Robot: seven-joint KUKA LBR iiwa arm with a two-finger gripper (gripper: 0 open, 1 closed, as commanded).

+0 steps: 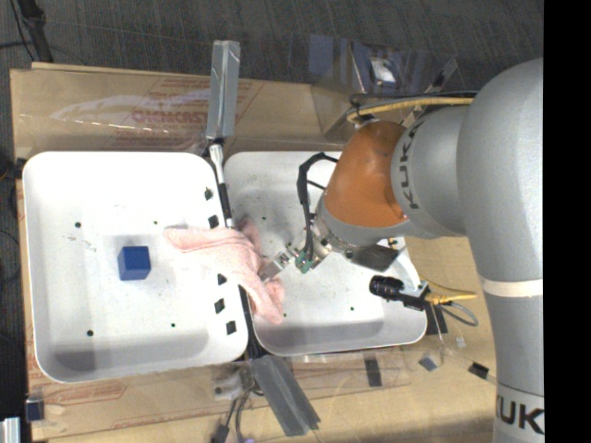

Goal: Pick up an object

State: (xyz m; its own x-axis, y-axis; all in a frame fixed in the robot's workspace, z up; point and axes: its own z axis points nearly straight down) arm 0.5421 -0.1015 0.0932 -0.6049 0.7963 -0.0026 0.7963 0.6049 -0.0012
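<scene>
A pink cloth [231, 255] lies draped over the divider between the two white bins, with one end in the left bin [55, 183] and the other hanging into the right bin [323, 335]. A small blue cube [135, 262] sits in the left bin, left of the cloth. My gripper [291, 263] is low in the right bin, right at the cloth's right edge. The grey arm with its orange band [365, 187] covers much of the right bin behind it.
The bins stand on a cardboard-covered bench [111, 100]. A grey clamp bar [222, 90] rises at the back between the bins, and another [282, 390] sits at the front. The arm's large grey body [499, 201] fills the right side.
</scene>
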